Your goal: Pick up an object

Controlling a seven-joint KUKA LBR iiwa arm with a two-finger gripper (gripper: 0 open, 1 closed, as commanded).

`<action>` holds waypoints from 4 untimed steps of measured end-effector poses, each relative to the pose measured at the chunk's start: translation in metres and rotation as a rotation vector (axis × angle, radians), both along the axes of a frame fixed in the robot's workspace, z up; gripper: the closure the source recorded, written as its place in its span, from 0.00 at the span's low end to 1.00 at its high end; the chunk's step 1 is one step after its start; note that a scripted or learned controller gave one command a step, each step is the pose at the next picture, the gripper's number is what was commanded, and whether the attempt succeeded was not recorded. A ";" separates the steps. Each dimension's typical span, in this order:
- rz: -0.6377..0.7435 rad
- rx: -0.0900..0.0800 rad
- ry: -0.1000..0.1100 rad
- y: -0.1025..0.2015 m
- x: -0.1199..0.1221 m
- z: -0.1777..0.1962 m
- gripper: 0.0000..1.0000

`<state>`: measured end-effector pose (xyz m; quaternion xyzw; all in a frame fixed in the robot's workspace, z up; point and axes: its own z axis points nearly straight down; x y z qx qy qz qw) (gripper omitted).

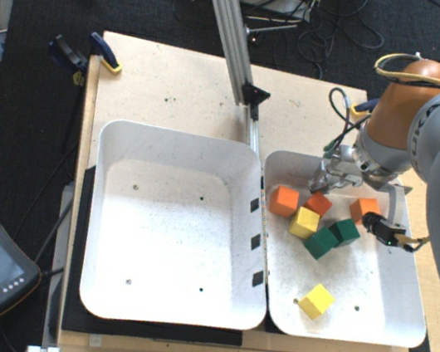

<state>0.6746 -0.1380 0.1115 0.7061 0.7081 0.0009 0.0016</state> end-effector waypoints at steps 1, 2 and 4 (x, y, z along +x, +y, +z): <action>-0.002 -0.001 -0.004 -0.002 0.001 0.044 1.00; 0.000 -0.001 -0.005 -0.003 0.003 0.098 1.00; 0.006 0.003 -0.001 0.108 0.005 0.112 1.00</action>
